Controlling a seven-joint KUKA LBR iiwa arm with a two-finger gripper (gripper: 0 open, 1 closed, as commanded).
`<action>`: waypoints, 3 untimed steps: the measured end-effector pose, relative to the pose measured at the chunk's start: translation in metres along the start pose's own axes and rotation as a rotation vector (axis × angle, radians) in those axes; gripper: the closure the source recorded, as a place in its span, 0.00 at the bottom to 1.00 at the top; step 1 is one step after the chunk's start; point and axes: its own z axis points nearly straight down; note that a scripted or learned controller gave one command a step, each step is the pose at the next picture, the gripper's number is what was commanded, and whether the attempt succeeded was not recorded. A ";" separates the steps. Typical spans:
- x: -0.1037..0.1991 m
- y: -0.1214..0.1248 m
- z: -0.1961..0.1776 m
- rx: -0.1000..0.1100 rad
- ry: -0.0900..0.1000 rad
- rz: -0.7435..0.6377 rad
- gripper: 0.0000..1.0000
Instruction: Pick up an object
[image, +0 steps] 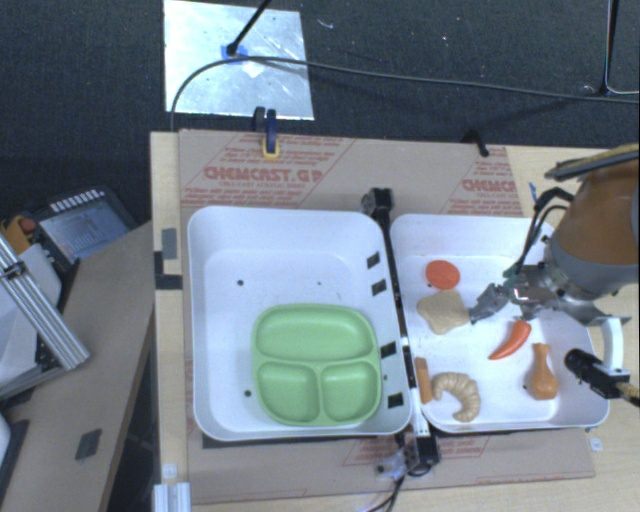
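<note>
Evenly bright, diffuse overhead light. Strong glare on foil sheet (238, 60) above the bins (300, 235); white bin walls near blown out, little texture left. Soft, short shadows under green tray (316, 362) and along the divider between bins. Slightly soft focus throughout, mild grain; printing on cardboard (262, 172) above bins blurred. Dark floor left of bins underexposed.
</note>
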 end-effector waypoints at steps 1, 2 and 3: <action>-0.008 -0.006 0.055 0.001 0.000 0.001 0.00; -0.008 -0.005 0.083 0.000 0.000 0.000 0.00; -0.009 -0.004 0.071 -0.004 -0.001 0.000 1.00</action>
